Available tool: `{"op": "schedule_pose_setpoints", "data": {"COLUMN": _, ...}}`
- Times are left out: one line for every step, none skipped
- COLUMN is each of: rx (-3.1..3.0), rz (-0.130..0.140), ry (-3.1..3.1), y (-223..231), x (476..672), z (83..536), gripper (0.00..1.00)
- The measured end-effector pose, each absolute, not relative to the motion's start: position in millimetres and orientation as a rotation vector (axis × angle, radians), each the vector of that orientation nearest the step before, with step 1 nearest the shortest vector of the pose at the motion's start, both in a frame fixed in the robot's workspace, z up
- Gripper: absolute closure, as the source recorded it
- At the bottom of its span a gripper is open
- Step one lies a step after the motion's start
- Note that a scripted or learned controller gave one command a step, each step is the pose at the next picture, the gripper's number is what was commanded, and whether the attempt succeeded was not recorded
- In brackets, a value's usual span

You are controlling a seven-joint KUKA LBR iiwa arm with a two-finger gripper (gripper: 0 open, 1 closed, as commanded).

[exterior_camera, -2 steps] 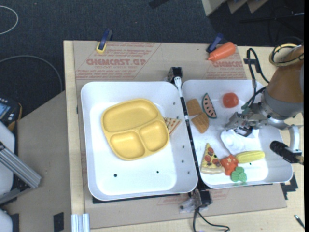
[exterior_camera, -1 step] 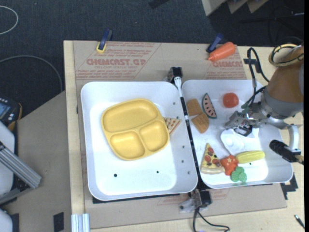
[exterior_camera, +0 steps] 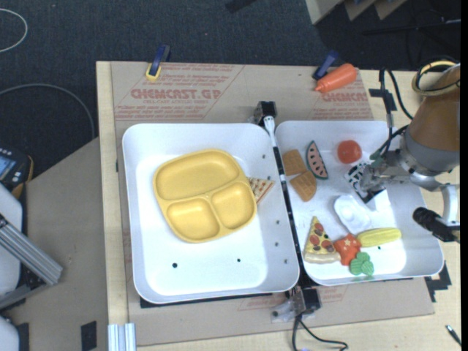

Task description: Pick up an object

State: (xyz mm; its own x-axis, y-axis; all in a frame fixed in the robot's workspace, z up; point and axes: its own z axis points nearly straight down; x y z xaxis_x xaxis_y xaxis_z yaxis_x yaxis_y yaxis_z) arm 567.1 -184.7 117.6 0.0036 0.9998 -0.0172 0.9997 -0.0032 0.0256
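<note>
I am looking down at the gripper [exterior_camera: 365, 178], which is hanging low over the right bin [exterior_camera: 420, 258], and I cannot tell how its jaws are standing because the dark metal parts blur together. Just below and left of it, a small white object [exterior_camera: 352, 212] is lying on the bin floor, very near the tool but not visibly gripped. A red tomato [exterior_camera: 349, 151] is sitting just up and left of the gripper. Further left, a watermelon slice [exterior_camera: 317, 160] is resting beside two brown bread pieces [exterior_camera: 299, 175]. Toward the bin's near edge, a yellow corn cob [exterior_camera: 379, 236] is lying next to a red and green vegetable cluster [exterior_camera: 353, 254], with a pizza slice [exterior_camera: 318, 240] to their left. The grey and orange arm [exterior_camera: 437, 134] is reaching in from the right. In the left bin [exterior_camera: 139, 196], a yellow divided plate [exterior_camera: 203, 194] is sitting with a waffle wedge [exterior_camera: 260, 188] touching its right rim. An orange carrot [exterior_camera: 336, 77] is lying on the bench [exterior_camera: 110, 108] beyond the bins.
</note>
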Motion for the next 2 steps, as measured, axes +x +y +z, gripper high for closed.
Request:
{"op": "schedule_pose_setpoints", "data": {"rx": 2.215, "rz": 0.006, "ry": 2.217, "y": -186, "x": 570.0, "z": 182, "gripper": 1.00}}
{"op": "schedule_pose_setpoints", "data": {"rx": 2.215, "rz": 0.006, "ry": 2.217, "y": -186, "x": 571.6, "z": 228, "gripper": 1.00}}
